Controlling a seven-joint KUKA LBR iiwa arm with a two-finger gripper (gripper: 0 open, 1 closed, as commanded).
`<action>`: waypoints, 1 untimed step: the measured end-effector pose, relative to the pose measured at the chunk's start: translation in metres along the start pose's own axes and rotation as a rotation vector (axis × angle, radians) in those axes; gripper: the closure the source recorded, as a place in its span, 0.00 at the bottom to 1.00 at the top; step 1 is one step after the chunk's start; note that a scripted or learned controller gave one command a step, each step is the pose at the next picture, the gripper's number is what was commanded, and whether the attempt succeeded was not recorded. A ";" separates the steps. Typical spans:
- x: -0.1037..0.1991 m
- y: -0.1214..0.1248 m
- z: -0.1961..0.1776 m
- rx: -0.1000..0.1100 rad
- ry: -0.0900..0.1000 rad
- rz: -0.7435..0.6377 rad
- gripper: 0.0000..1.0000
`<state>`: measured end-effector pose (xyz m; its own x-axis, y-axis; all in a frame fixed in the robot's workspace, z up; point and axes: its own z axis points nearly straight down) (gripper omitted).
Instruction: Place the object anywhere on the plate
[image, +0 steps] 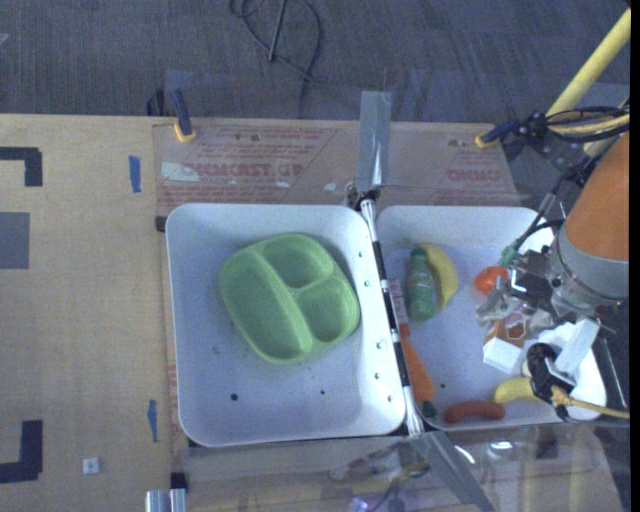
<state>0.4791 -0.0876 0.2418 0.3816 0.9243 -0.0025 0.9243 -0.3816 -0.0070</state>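
Observation:
A green plate (290, 296) with three compartments lies in the left white bin (200, 400), and I see nothing on it. The gripper (503, 300) hangs over the right side of the right bin (460, 355), just beside a small orange-red round item (489, 279) and above a white and red block (503, 345). Clutter hides what, if anything, sits between its tips. The orange band of the arm (605, 200) rises behind it at the right.
The right bin also holds a green bottle (421, 284) lying against a yellow fruit (444, 272), an orange carrot (417, 372) along the divider, a red sausage (474, 410) and a yellow banana (522, 390) near the front. Cables (560, 125) run at the back right.

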 end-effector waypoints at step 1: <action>0.087 0.049 0.006 -0.005 0.000 -0.103 1.00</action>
<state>0.5579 -0.0257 0.2350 0.2845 0.9587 -0.0017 0.9587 -0.2845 -0.0019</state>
